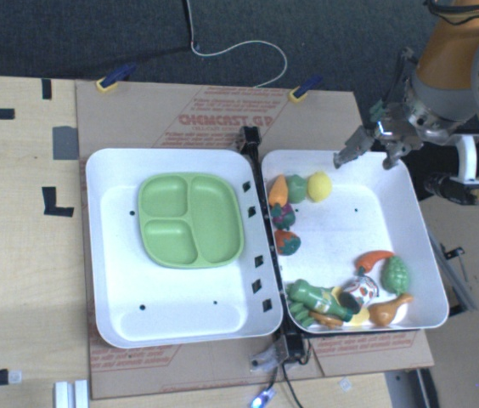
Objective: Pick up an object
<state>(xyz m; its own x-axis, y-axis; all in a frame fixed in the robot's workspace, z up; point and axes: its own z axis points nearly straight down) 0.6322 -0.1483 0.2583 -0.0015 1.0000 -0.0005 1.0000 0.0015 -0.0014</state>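
My gripper (365,153) hangs over the far rim of the right bin (367,219), open, with nothing between its spread fingers. Below and left of it lie a yellow lemon-like ball (318,187) and an orange carrot (278,189) beside a dark green and purple piece (284,215). A red and green piece (287,242) lies lower along the left wall. At the near right corner sit a green leafy toy (395,274), an orange pepper (374,260), a brown pear-like piece (386,312) and a green vegetable pile (312,299).
The left bin (112,228) holds a light green divided plate (192,220). A black hinge strip (259,228) separates the bins. The bins rest on cardboard (214,113), with yellow and blue clamps (115,76) and a white cable (239,49) behind.
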